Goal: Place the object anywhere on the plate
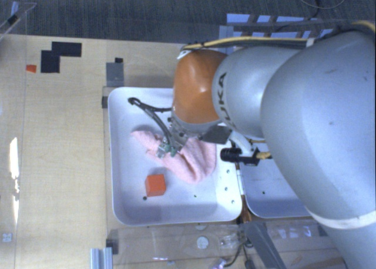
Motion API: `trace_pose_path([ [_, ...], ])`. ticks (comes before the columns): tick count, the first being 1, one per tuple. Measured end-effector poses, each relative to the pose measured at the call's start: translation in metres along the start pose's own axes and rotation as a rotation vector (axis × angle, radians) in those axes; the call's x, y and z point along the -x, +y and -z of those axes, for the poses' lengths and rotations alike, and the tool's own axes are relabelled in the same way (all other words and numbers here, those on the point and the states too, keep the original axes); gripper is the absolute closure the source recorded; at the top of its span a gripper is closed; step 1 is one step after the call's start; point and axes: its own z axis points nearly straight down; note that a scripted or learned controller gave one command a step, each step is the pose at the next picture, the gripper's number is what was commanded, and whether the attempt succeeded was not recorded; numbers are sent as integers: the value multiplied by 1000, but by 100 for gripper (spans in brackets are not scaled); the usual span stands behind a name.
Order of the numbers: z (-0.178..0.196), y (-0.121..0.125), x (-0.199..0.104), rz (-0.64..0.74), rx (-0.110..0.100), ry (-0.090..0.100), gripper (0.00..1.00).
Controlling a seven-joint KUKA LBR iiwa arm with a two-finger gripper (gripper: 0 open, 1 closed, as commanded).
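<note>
- The arm (282,103) leans over the left bin (120,144), and its gripper (166,149) hangs right over the pink cloth (191,159).
- From where I stand I can't tell whether the fingers are open or shut, or whether they pinch any cloth.
- The orange block (155,185), likely the object, sits on the bin floor just beside the cloth's near edge, apart from the gripper, nothing holding it.
- I can't make out a plate for certain.
- To do this well, I'd say: centre over the block, come straight down clear of the cloth, and close squarely on its flat sides.
</note>
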Motion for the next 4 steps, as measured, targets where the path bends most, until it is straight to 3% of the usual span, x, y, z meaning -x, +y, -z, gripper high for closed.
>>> trace_pose_path([
  [1,48,-29,64,220,0,-4,100],
  [2,41,8,2,-45,-4,1,100],
  [3,-7,51,-34,-255,14,-9,100],
  [4,187,6,48,-109,3,-6,100],
])
